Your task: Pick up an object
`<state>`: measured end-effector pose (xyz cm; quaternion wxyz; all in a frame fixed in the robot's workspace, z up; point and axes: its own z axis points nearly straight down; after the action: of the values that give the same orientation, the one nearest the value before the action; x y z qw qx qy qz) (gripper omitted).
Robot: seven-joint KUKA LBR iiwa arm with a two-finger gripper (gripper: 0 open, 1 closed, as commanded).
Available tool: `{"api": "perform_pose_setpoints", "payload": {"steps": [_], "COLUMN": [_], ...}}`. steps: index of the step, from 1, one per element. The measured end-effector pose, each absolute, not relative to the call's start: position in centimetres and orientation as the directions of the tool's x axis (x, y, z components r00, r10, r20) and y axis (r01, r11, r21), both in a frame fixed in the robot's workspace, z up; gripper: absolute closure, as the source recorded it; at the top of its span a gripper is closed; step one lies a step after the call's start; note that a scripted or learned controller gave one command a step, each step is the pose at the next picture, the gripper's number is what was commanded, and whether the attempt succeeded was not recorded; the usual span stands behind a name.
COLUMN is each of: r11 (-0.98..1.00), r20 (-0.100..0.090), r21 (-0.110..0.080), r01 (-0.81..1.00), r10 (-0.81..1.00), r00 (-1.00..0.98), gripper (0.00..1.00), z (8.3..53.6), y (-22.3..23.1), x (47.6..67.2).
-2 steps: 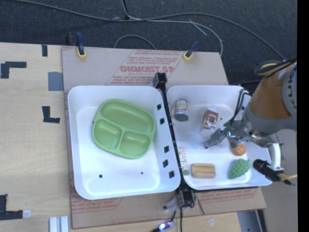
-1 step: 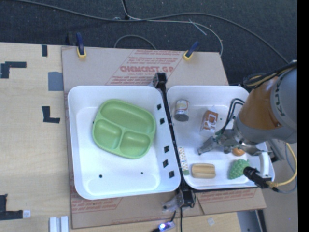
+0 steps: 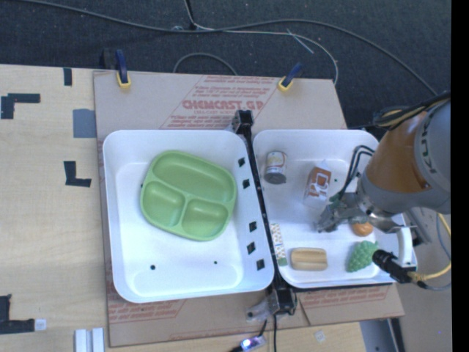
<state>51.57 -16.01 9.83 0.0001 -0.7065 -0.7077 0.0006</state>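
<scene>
Your gripper (image 3: 331, 218) sits low in the right bin (image 3: 293, 141), right of frame centre, with the arm (image 3: 403, 163) coming in from the right edge. Whether the fingers are open or closed cannot be made out; nothing shows between them, so treat the pick as not yet made.

The nearest candidates: the orange ball (image 3: 361, 229) just right of the gripper, the brown packet (image 3: 317, 182) just above it, the can (image 3: 275, 167) toward the divider, the bread roll (image 3: 308, 259) below, and the green bunch (image 3: 360, 257) at lower right.

Choose one target and centre over it before descending; the ball will likely roll if nudged off-centre, and the roll looks an easier flat grab.

Mind the bin's near rim by the roll and bunch. Open floor lies between can and roll, good for approach. The left bin (image 3: 117, 196) holds a green tray (image 3: 189, 194).
</scene>
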Motion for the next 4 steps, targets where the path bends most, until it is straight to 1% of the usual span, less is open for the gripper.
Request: {"api": "perform_pose_setpoints", "payload": {"steps": [2,3,4], "r11": [0.002,0.002,0.005], "r20": [-0.001,0.000,0.001], "r21": [0.005,0.000,-0.001], "r01": [1.000,1.000,1.000], "r10": [1.000,1.000,1.000], "r00": [-0.002,-0.002,-0.005], "gripper": [1.00,1.00,1.00], "z": [22.2,22.4,23.1], "y": [-16.5,-16.4,-11.9], "x": [51.6,51.7,53.6]}}
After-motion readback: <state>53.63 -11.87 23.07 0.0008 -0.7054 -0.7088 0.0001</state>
